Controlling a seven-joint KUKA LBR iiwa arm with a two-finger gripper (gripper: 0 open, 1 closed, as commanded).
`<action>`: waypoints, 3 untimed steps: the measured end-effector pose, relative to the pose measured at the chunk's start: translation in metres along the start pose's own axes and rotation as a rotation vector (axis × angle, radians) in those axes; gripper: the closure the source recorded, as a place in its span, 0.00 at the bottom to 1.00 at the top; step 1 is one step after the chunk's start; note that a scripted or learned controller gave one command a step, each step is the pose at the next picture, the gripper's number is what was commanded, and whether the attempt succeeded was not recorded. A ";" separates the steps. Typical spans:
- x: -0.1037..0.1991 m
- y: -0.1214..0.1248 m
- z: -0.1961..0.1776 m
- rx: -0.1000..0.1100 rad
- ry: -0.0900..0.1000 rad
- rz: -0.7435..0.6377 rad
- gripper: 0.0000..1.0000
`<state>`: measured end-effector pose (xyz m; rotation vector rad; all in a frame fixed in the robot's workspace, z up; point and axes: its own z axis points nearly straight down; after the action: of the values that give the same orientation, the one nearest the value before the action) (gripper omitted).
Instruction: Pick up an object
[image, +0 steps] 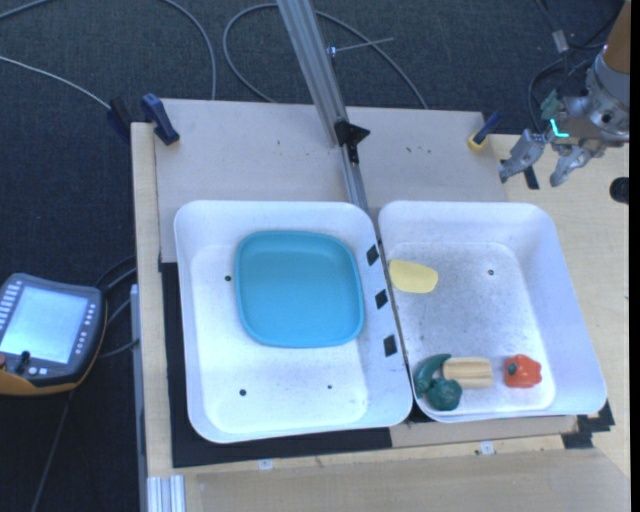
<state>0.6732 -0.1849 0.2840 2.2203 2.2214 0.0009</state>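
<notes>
My gripper (541, 166) hangs open above the bench beyond the right bin's far right corner, with nothing between its fingers. The right bin (560, 270) holds a yellow flat piece (412, 276) near its left wall. Along the bin's near edge lie a green vegetable-shaped toy (437, 383), a tan block (467, 372) and a small red pepper-like toy (521, 371). All of these lie well below and to the left of the gripper.
The left bin (200, 330) carries a blue square plate (298, 288). A metal pole (322, 75) slants up from between the bins. A blue clamp (159, 116) and a yellow-blue clamp (482, 133) sit on the bench's far edge. A teach pendant (45, 332) lies left.
</notes>
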 end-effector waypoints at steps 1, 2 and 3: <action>0.000 0.000 0.000 0.000 0.000 0.000 0.00; -0.004 -0.008 0.046 0.004 0.001 0.001 0.00; -0.007 -0.011 0.108 0.006 0.001 0.000 0.00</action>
<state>0.6626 -0.1920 0.1756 2.2243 2.2242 -0.0041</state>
